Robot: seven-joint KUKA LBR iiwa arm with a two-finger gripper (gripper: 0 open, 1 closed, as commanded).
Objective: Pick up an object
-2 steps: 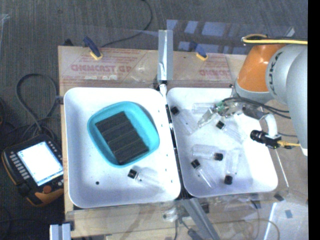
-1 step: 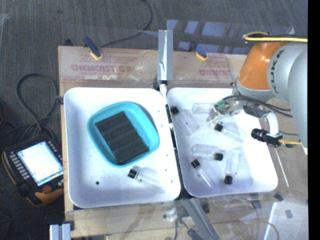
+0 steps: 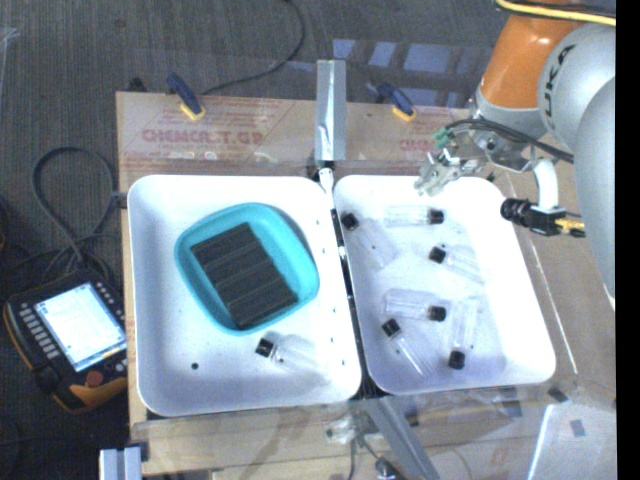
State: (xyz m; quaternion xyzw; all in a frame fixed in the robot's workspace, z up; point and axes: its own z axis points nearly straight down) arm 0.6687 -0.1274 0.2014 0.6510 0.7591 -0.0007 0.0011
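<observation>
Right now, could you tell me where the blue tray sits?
The blue tray lies in the left bin of the camera view, above a small vial.

1. One fixed camera, mounted above the brown wooden desk (image 3: pixel 250 133), looking down at a slant.
2. Far edge of the desk sits toward the top of the frame, near edge at the bottom; dark grey floor (image 3: pixel 100 28) visible beyond and to the left.
3. Mid distance: both shallow white plastic bins fit whole, left bin (image 3: pixel 150 368) and right bin (image 3: pixel 520 348) side by side, centred.
4. Grey arm with orange band (image 3: pixel 525 63) enters from the right edge, upper corner, partly cropped.
5. Handheld black-and-orange control pendant (image 3: pixel 70 338) on the floor at left edge, inside the frame.
</observation>
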